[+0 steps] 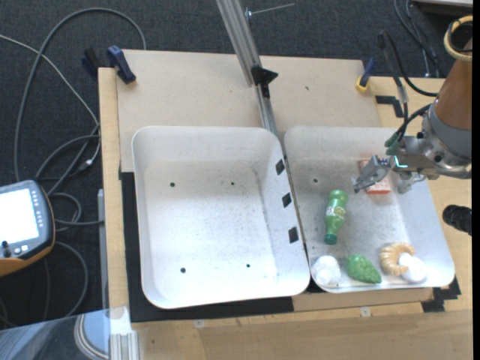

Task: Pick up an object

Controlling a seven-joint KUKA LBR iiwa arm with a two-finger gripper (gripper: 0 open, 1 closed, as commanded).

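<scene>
Dark carpet strewn with grey cables surrounds a pale wooden bench (195, 88) bearing two shallow white bins, the left bin (150, 201) beside the right bin (427, 223). Along the right bin's near wall lie a white ball (326, 270), a green plastic bottle (334, 215), a green leafy lump (363, 268) and a tan ring with a white egg (399, 262). Above its far part hangs the grey two-finger gripper (384, 175), fingers parted, gripping nothing, a small red-and-white object (379, 189) just beneath.
</scene>
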